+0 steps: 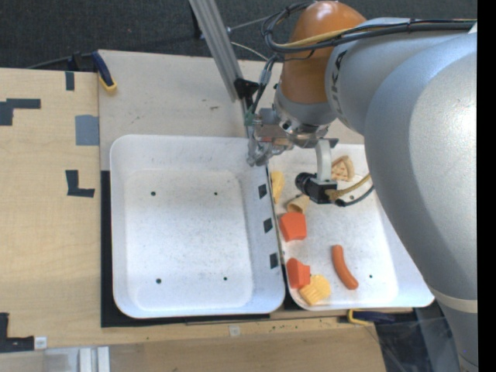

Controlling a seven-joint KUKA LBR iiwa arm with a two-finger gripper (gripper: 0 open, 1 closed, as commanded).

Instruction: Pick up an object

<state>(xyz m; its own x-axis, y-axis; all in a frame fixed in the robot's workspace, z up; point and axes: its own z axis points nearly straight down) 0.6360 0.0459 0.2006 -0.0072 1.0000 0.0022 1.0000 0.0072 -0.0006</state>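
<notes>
Grey gripper [258, 155], grip state unreadable, at shallow white plastic bin [376, 235]; nearby, blocky orange cube [293, 226], smooth red sausage [344, 266] inside.

1. No words, numbers, brand names or signs can be read anywhere.
2. Dark tape pieces [75, 183] on the wooden bench [46, 254] are plain shapes.
3. Small black squares [268, 225] on the white bin rim [262, 246] are blank.
</notes>
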